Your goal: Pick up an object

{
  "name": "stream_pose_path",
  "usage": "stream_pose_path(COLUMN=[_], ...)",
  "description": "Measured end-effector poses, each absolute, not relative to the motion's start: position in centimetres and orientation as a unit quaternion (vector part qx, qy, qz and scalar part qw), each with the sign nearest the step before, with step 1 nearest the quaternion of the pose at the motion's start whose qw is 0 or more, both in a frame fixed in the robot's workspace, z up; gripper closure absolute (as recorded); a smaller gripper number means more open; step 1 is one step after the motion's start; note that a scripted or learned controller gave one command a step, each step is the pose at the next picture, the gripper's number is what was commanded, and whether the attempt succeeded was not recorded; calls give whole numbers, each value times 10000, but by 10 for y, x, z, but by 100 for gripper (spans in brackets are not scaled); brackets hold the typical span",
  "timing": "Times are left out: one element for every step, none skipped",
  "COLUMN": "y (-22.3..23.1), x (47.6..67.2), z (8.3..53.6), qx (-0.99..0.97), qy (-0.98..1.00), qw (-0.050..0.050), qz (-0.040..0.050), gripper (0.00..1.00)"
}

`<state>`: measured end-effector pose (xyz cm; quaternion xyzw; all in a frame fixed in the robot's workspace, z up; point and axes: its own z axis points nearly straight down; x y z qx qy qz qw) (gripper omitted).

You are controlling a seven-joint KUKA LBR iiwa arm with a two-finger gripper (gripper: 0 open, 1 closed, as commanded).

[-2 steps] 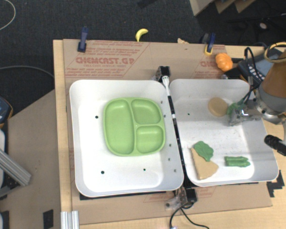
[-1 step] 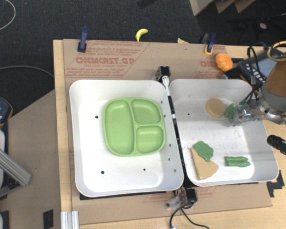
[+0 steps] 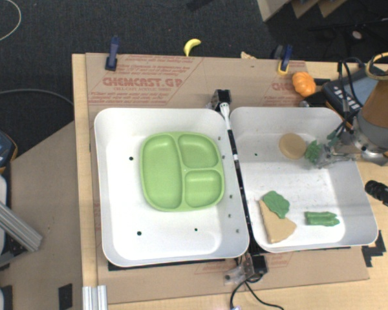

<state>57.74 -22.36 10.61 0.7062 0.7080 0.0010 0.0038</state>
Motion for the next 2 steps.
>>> stream_pose_path(y=[-106,-27], x=[535,478], z=[110,189], qx=[7042,7044], qy=[7100,7098], qw=[-44,-12], qz=[3,20], gripper=[100,100])
